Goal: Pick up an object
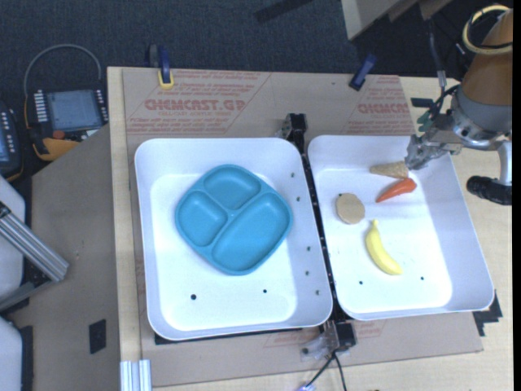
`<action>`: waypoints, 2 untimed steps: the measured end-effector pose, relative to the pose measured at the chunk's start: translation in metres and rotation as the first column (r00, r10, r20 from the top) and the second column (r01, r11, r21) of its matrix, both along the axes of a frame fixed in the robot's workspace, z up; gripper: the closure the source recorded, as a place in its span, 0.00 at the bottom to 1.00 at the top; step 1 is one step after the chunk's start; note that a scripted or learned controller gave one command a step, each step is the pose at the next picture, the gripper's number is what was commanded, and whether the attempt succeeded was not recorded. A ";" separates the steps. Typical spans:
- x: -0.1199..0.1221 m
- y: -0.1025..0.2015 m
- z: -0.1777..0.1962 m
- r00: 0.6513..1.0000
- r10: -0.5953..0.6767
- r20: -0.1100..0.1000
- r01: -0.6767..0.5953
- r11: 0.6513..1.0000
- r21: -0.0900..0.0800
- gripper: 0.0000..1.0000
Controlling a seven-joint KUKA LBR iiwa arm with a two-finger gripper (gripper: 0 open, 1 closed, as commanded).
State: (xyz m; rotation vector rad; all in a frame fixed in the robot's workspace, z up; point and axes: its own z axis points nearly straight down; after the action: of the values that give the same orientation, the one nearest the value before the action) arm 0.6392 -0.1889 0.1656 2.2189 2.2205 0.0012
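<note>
White bins [155, 243] on brown board [244, 96], dark carpet [122, 6] beyond; jaws [417, 158] over tan wedge [389, 169], openness indiscernible.

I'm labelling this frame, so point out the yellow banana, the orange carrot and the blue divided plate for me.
Yellow banana [382, 250]: camera view, middle of its curved body.
Orange carrot [396, 190]: camera view, middle of its length.
Blue divided plastic plate [234, 218]: camera view, ridge where its compartments meet.

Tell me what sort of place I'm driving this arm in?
Most likely a robotics lab bench, not a kitchen. Two white bins sit clamped on a protective-papered board, holding toy-like props: a blue divided plate, a banana, a carrot. A handheld control pendant with cable lies beside the bench.
</note>
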 end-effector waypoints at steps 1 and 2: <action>0.002 0.000 0.054 1.000 0.000 0.006 0.000 1.000 -0.002 1.00; 0.003 -0.001 0.109 1.000 0.000 0.007 0.000 1.000 -0.002 1.00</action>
State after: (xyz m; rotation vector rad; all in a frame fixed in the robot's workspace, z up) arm 0.6424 -0.1898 0.2749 2.2139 2.2161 0.0062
